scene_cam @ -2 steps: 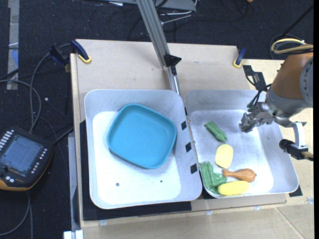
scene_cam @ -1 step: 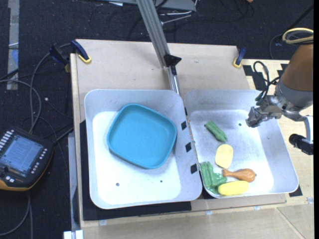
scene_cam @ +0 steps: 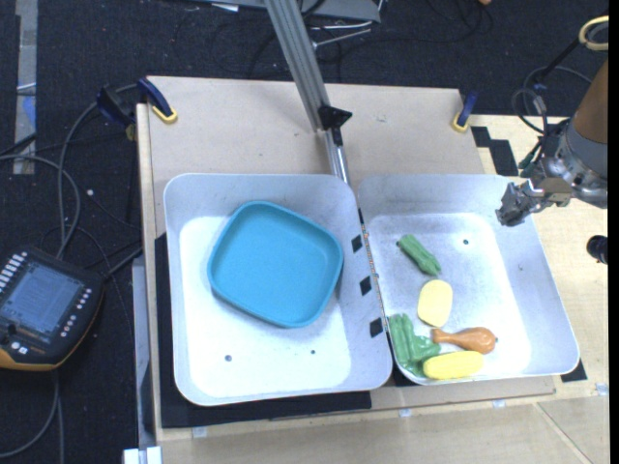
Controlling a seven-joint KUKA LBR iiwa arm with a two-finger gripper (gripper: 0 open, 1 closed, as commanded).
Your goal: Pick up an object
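We see the gripper (scene_cam: 514,207) above the upper right edge of the right bin (scene_cam: 542,288), holding nothing; whether it is open we cannot tell. The nearest object, a green pickle (scene_cam: 418,253), lies to its left and a little lower, with its long axis slanting from upper left to lower right. It is small, dark green and bumpy, and lies apart from the yellow piece (scene_cam: 435,303).

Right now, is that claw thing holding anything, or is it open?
Gripper: nothing visibly held; it sits above the right bin's upper right rim. Open or closed cannot be told.
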